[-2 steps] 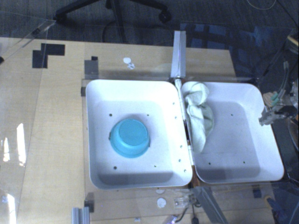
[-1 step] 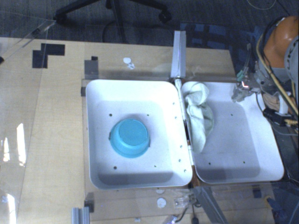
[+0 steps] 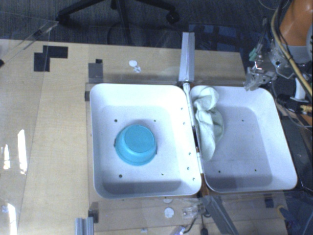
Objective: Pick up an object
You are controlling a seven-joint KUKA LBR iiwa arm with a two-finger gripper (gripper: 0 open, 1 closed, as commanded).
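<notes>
Round blue bowl (image 3: 136, 145), crumpled white cloth (image 3: 207, 121)

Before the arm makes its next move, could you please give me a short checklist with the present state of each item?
1. Bowl in the left bin, upside down, nothing else near it: ok.
2. Cloth in the right bin, bunched against the wall shared with the left bin: ok, though close to that wall.
3. Gripper above the right bin's far right corner, away from both things: ok.
4. Gripper ready for a grasp: cannot tell.
5. Anything already held: cannot tell, but bowl and cloth both lie in their bins.
</notes>
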